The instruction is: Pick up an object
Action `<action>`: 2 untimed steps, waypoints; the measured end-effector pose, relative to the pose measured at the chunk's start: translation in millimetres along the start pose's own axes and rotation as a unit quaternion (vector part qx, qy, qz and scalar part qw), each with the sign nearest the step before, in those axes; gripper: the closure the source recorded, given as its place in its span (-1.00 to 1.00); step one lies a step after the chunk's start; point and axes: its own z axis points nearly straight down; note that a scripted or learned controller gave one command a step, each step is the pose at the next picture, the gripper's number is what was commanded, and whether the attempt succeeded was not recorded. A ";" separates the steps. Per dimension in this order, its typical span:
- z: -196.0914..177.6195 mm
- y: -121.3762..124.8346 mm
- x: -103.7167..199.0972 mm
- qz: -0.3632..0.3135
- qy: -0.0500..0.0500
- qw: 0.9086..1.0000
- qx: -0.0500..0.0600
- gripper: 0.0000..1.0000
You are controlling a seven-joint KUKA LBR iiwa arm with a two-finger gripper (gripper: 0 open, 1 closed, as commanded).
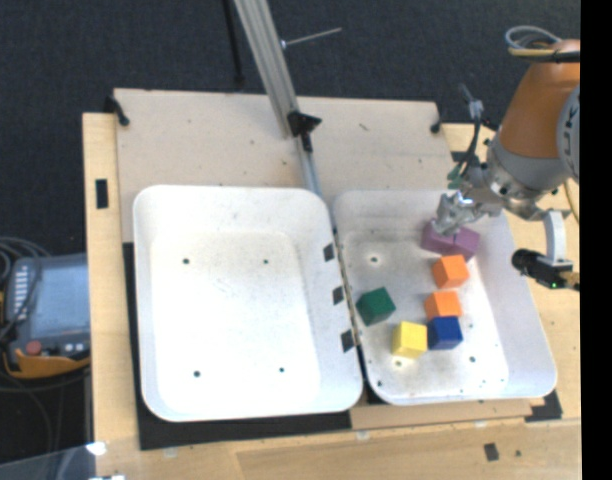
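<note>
- Six blocks are sitting in the right bin [521, 363]: one purple block [452, 238], two orange blocks [450, 270] [445, 303], one blue block [445, 332], one yellow block [409, 339] and one green block [375, 305].
- The left bin [151, 268] is lying beside it on the counter [216, 138].
- The arm [534, 128] is reaching in from 3 o'clock, angling down, with the gripper [453, 213] touching the purple block's 12 o'clock edge.
- Whether its fingers are spread or closed, I cannot tell.

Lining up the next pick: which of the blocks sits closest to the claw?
The purple block, right under the claw at the far end of the right bin. The orange, green, yellow and blue blocks all lie nearer the camera.
</note>
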 end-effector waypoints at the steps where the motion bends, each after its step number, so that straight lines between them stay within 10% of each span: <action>1: -39.3 1.4 -2.1 -0.002 0.000 1.000 0.000 1.00; 2: -47.6 -13.2 40.1 -0.004 0.002 1.000 0.003 1.00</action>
